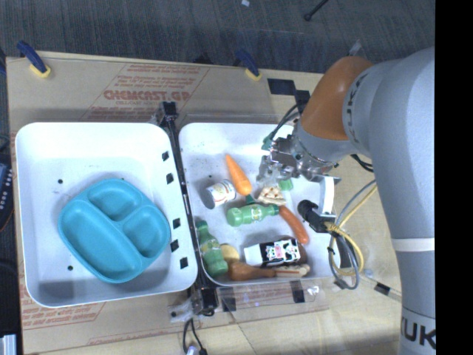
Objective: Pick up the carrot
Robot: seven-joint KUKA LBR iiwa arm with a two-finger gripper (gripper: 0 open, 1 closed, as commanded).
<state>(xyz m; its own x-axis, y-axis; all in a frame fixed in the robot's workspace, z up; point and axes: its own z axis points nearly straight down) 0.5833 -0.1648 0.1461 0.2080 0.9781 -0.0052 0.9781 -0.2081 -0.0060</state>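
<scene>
Inspector: The carrot (pixel 237 173) is found lying in the right bin (pixel 194 140), near the bin's middle and slanted, its narrow end pointed to the upper left. It is rested on the bin floor and is not lifted.

Clerk: And the gripper (pixel 275 170)?

Inspector: It is placed low over the right bin, just to the right of the carrot, above a small pale item (pixel 270 194). Nothing is seen held. Whether it is spread or pressed together cannot be told from this slant.

Clerk: What lies close by?

Inspector: A small can (pixel 221 192) is noted just below the carrot, a green bottle (pixel 252 214) lower still, and a second orange piece (pixel 294 224) to the lower right. The left bin is occupied by a blue divided plate (pixel 114 228).

Clerk: Progress?

Inspector: The approach is judged largely made; alignment over the carrot, the grasp and the lift are judged outstanding.
</scene>
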